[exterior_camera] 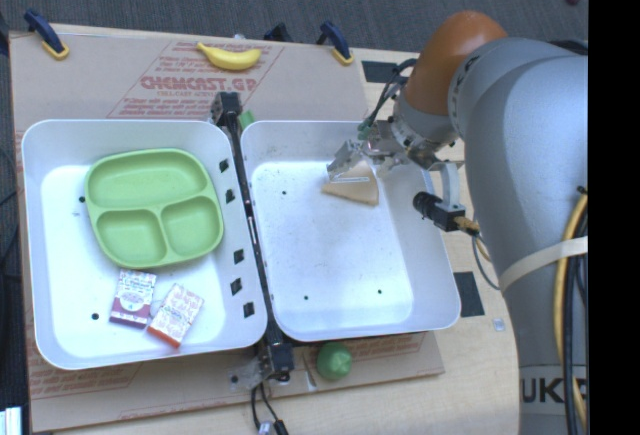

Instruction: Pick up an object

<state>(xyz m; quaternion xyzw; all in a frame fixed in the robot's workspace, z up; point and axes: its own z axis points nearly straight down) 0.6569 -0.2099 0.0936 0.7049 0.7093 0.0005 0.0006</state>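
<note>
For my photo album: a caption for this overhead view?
Robot gripper reaching a tan wedge in the right bin.

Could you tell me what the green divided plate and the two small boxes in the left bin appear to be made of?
The green divided plate looks like moulded plastic with a matte finish: uniform colour, rounded compartment walls, soft sheen. The two small boxes look like printed cardboard: flat faces, sharp edges, red and white print. The left bin is probably white plastic.

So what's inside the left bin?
In the left bin lie a green divided plate and, in front of it, two small cartons side by side. Whatever is under the plate is covered. The gripper is over the right bin.
</note>
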